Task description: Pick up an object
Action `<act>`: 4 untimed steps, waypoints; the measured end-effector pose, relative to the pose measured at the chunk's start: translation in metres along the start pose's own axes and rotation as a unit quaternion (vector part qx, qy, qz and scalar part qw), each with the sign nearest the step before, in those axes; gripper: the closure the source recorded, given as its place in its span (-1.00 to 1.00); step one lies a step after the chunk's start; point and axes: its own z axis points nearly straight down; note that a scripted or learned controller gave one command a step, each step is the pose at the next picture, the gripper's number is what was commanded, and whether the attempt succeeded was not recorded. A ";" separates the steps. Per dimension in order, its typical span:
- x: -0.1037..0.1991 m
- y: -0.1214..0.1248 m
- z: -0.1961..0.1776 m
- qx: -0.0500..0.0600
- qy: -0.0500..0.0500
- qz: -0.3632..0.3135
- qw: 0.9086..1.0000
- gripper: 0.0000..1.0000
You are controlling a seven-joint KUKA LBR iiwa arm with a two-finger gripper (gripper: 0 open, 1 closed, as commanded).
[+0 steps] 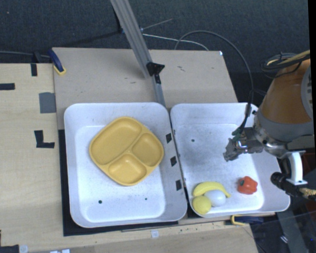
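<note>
So my fingers (232,151) hang over the bare middle of the right white bin (199,116), can't tell their spread, while the small red plastic pepper (247,185) sits apart toward 5 o'clock, the easiest loner to grab.

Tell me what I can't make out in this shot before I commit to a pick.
- Gripper, camera view: small and dark over the right bin; finger state unreadable.
- White object: partly covered by the banana and the lemon; its shape is unclear.
- Red object: too small to identify.
- Arm: cut off by the right edge.
</note>
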 end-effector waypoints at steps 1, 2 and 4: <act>0.000 0.001 -0.042 0.000 0.000 0.000 1.000 1.00; 0.052 0.029 -0.029 0.003 0.001 -0.003 1.000 1.00; 0.145 0.070 -0.016 0.003 0.001 -0.002 1.000 1.00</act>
